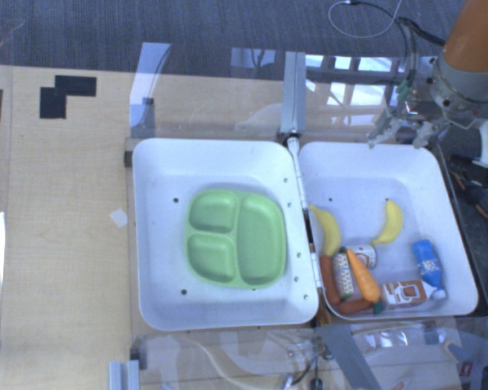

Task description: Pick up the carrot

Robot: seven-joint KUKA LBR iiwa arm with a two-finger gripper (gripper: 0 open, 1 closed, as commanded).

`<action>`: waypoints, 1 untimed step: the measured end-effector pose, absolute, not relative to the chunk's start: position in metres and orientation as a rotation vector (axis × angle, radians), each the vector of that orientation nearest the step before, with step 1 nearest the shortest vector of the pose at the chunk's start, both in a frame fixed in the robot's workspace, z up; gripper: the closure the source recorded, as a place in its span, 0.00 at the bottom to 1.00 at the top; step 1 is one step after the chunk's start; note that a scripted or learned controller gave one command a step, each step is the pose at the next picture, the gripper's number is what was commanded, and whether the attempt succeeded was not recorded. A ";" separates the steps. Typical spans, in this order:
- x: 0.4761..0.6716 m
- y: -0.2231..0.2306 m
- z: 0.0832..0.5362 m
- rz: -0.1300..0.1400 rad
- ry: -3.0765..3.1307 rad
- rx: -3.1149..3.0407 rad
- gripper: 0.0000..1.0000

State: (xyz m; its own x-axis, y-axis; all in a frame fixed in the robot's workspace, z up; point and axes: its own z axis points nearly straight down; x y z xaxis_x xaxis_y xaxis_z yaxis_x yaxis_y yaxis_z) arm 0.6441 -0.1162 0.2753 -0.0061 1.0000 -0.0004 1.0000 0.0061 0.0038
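The carrot [362,274] lies at the near edge of the right bin [407,162], among a sausage [332,281] and a carton [405,292]. Approach step: descent over the carrot is judged next. The gripper [400,132] hovers above that bin's far rim, fingers spread, empty.

A green sectioned plate [236,238] lies in the left bin [159,299]. In the right bin [366,165], two bananas [328,228] [389,222], a blue bottle [428,266], a small can [364,256] and a carton [404,292] crowd the frame's lower right.
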 end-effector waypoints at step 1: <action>0.607 -0.081 0.194 0.003 2.300 2.137 0.00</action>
